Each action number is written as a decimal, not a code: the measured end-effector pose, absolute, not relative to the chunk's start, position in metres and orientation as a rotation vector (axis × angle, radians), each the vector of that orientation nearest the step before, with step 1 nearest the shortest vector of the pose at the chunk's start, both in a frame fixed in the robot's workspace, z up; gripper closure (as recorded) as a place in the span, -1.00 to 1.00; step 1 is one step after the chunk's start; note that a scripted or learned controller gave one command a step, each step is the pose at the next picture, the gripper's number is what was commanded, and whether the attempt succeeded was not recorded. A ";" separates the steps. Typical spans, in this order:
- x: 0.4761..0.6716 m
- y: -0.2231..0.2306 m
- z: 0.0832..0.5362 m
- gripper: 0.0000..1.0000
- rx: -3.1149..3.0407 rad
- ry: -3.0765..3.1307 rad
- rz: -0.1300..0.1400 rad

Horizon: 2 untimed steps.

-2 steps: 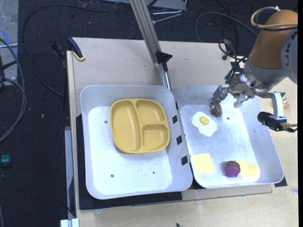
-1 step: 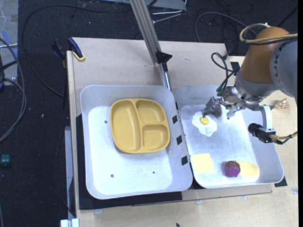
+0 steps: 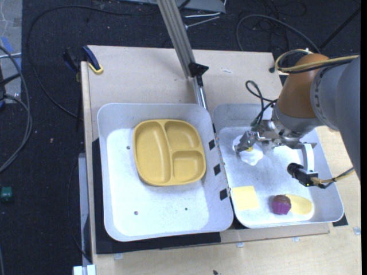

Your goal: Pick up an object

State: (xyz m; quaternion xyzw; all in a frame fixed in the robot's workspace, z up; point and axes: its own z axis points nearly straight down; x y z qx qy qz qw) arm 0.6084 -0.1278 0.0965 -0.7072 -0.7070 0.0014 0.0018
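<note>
The arm (image 3: 318,96) reaches in from the right over the right bin (image 3: 229,119), its orange band above the wrist. The hand (image 3: 248,145) sits low in the upper left part of that bin, right over a small white object (image 3: 251,157) that lies on the bin floor. A bit of yellow shows at the fingertips. Whether the hand is clenched or released cannot be told from this angle, and nothing is plainly seen between its fingers.

In the same bin, near the front edge, lies a flat yellow square (image 3: 245,197). To its right is a purple lump (image 3: 280,204), touching a pale yellow piece (image 3: 301,205) that lies just beside it toward the bin's right corner. A black cable end (image 3: 299,173) with a yellow tip hangs over the right part of the bin, between the hand and the purple lump.

The left bin (image 3: 114,211) holds a yellow tray (image 3: 169,152) with three compartments, lying flat in its upper middle part. Both bins rest side by side on the pale surface (image 3: 137,76). A grey pole (image 3: 175,27) slants down from the top to the gap between the bins.
</note>
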 end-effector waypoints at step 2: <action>0.601 -0.131 0.161 1.00 -2.226 -2.223 -0.004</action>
